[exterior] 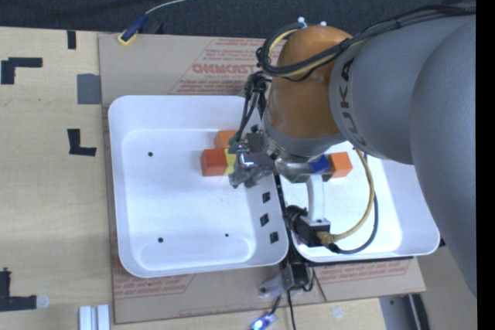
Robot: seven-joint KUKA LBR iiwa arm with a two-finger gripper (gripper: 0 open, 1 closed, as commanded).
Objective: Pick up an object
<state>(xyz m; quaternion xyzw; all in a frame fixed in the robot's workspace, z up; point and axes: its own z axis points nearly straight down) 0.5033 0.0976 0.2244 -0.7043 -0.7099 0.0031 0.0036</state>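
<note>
In the left bin (pixel 155 243), near its right wall, lies a small cluster: an orange-red block (pixel 213 163), a second orange block (pixel 225 139) behind it, and a yellow piece (pixel 231 157) between them. My gripper (pixel 244 166) hangs right at this cluster, just to the right of the yellow piece, under the orange wrist band. Its fingers are hidden by the wrist and cabling. In the right bin (pixel 402 239), an orange block (pixel 339 163) and a blue piece (pixel 319 165) peek out from beneath the arm.
The big grey arm (pixel 410 81) covers most of the right bin. The ridge between the bins (pixel 267 216) carries black marks. Cables (pixel 363 205) loop below the wrist. Cardboard (pixel 216 66) lies under the bins.
</note>
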